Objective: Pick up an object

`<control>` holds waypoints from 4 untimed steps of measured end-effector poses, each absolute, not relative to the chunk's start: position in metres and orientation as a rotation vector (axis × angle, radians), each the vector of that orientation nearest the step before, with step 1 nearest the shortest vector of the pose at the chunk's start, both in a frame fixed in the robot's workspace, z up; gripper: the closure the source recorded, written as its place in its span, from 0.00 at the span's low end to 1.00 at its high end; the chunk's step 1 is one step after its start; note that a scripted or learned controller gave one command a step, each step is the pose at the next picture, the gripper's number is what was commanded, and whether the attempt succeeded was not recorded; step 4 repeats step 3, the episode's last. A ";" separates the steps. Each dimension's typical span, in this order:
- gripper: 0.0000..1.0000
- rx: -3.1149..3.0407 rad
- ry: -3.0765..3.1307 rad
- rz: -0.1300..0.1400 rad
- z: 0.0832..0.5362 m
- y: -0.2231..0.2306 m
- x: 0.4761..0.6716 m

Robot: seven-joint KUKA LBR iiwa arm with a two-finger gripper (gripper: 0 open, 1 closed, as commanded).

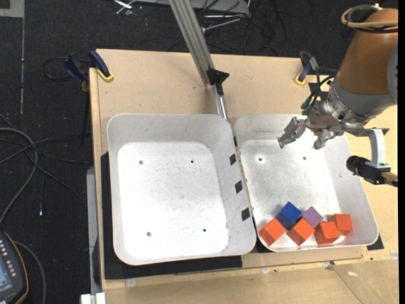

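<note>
Several small blocks lie bunched at the near edge of the right bin: an orange block, a blue block, a purple block, another orange block, and two more orange ones. My gripper hangs over the far part of the right bin, well behind the blocks. Its two fingers are spread apart with nothing between them.
The left bin sits beside the right one. A slanted metal pole reaches down to the bins' far seam. A black camera fixture sticks over the right bin's right rim. Clamps sit at the bench's far corners.
</note>
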State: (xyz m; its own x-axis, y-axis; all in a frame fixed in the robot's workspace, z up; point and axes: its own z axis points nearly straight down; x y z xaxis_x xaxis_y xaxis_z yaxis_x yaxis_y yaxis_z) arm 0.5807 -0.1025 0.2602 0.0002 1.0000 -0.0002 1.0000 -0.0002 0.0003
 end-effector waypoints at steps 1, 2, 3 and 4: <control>0.00 2.222 2.222 -0.001 0.262 -0.114 0.572; 0.00 2.218 2.226 0.000 0.262 -0.107 0.569; 0.00 2.222 2.222 0.001 0.272 -0.102 0.541; 0.00 2.222 2.222 0.001 0.272 -0.102 0.541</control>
